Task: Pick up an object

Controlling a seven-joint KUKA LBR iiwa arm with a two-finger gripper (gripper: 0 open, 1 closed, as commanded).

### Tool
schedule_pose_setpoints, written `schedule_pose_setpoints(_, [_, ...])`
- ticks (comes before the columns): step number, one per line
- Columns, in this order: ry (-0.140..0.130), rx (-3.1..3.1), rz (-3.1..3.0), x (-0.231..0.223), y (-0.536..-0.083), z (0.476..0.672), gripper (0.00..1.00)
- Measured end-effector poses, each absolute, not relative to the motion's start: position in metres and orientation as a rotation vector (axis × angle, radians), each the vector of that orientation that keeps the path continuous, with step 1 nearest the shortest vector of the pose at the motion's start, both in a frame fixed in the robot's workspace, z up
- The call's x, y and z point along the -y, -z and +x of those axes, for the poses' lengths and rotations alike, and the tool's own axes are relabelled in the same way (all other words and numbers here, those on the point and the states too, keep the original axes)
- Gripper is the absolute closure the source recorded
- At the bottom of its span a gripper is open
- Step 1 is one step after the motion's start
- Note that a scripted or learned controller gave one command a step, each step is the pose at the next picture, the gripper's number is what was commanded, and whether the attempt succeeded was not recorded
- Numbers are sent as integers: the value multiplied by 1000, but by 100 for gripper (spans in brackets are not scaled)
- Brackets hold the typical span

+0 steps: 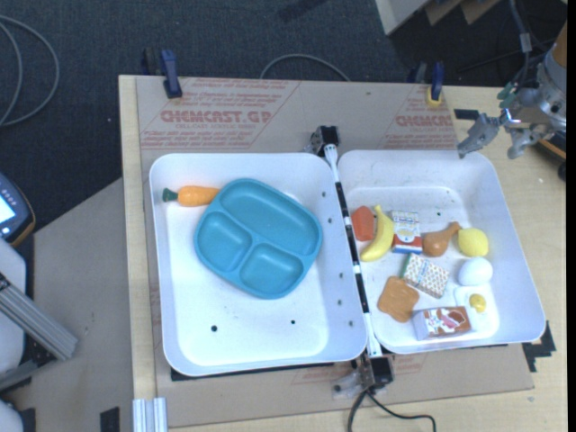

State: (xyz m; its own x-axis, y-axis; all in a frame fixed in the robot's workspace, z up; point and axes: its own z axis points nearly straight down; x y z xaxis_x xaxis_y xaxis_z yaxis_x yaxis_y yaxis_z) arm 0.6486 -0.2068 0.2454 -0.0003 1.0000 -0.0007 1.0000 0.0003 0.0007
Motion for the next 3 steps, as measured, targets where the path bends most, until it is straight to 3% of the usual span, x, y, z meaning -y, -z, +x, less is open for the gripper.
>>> schedule_pose_setpoints(1, [11, -2227, 2235, 224, -123, 597, 0])
schedule_pose_setpoints(2, [2, -2227, 2227, 212, -86, 565, 0])
schedule_pose_setpoints(3, [-2, -2221, 2220, 214, -100, 568, 100])
